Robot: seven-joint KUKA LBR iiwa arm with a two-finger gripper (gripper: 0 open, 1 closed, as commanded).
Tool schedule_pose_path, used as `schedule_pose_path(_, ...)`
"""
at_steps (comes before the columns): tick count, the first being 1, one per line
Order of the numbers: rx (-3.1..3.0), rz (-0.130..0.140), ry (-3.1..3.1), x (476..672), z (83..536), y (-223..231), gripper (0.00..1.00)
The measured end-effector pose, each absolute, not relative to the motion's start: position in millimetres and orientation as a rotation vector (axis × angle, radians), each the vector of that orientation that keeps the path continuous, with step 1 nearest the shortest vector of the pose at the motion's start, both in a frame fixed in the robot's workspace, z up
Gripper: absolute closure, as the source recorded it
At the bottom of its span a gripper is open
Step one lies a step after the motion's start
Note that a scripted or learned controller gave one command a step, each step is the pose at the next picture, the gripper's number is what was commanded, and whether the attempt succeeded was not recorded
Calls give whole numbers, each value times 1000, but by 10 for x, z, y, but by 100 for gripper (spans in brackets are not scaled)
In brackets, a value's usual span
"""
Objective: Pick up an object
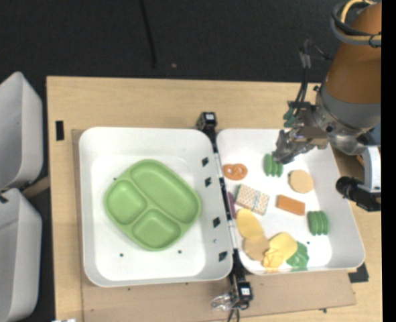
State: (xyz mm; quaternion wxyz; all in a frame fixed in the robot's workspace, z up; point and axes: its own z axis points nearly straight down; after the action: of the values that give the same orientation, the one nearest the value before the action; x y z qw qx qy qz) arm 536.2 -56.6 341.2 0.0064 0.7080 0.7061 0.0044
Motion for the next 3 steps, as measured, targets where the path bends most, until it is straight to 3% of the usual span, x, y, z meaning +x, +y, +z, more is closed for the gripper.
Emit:
schedule_pose_path(1, 2227, -14, 2228, 5386, 1959, -415, 100)
schedule_pose_path(2, 2215, 12, 2214, 4891, 3422, -672, 100)
schedule_pose_path(3, 2226, -12, 2231, 4878, 1975, -276, 100)
